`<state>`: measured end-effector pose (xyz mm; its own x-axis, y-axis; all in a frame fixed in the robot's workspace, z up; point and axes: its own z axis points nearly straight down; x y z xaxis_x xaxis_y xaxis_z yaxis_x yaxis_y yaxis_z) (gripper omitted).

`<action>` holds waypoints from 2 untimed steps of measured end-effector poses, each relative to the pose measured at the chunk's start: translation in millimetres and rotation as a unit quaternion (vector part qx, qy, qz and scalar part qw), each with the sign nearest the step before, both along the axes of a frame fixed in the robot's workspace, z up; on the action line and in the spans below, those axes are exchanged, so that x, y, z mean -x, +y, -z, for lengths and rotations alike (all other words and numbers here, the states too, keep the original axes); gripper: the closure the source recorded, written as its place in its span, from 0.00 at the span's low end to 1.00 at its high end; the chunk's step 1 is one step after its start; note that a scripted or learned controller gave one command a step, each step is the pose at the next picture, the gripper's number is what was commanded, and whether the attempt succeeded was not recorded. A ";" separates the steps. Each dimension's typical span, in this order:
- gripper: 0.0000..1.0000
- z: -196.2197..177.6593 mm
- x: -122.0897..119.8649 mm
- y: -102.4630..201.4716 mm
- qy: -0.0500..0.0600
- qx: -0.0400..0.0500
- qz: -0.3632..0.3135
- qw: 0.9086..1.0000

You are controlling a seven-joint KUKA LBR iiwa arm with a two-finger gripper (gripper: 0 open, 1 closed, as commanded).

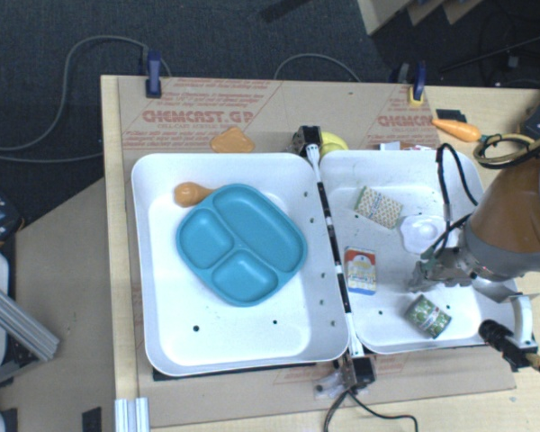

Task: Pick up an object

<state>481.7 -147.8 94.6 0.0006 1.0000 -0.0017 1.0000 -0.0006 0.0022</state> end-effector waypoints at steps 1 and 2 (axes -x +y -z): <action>0.00 0.6 0.3 0.1 0.001 0.000 0.000 1.000; 0.00 -73.9 -1.7 -31.1 -0.003 0.002 0.001 1.000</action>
<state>483.4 -178.9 168.5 0.0020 1.0000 -0.0048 1.0000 -0.0020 0.0078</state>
